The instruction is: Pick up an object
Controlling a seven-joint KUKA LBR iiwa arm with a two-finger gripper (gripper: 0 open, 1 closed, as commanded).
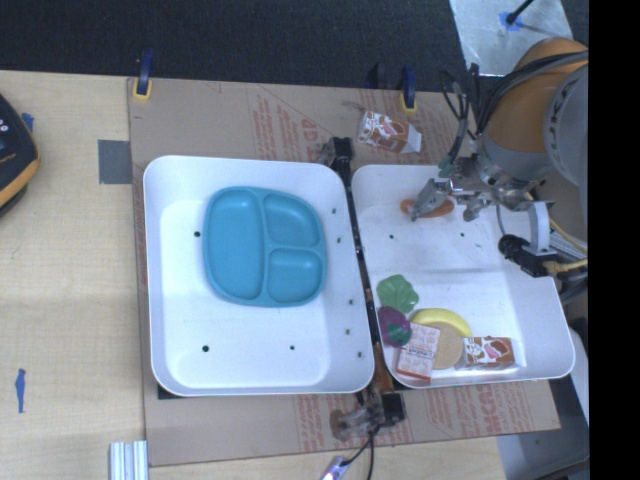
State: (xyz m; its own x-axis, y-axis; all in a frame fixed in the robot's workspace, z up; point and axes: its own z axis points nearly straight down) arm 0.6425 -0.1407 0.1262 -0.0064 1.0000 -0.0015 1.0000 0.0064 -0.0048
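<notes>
My gripper (pixel 433 200) is low in the far part of the right bin (pixel 440 258), reaching in from the right. Its tip is right beside a small orange object (pixel 409 207) lying on the bin floor; I cannot tell whether it touches it. At the near end of the same bin lie a green leafy piece (pixel 397 290), a purple piece (pixel 391 323), a yellow banana (pixel 444 319) and two printed packets (pixel 421 354) (pixel 489 350). A blue divided plate (pixel 265 245) rests in the left bin (pixel 170 348).
Another printed packet (pixel 388 131) lies on the cardboard beyond the right bin. Blue clamps (pixel 143 73) (pixel 407 80) hold the cardboard's far edge. A yellow-black device (pixel 12 153) sits at the far left. The arm's body (pixel 535 118) looms over the right bin's far right corner.
</notes>
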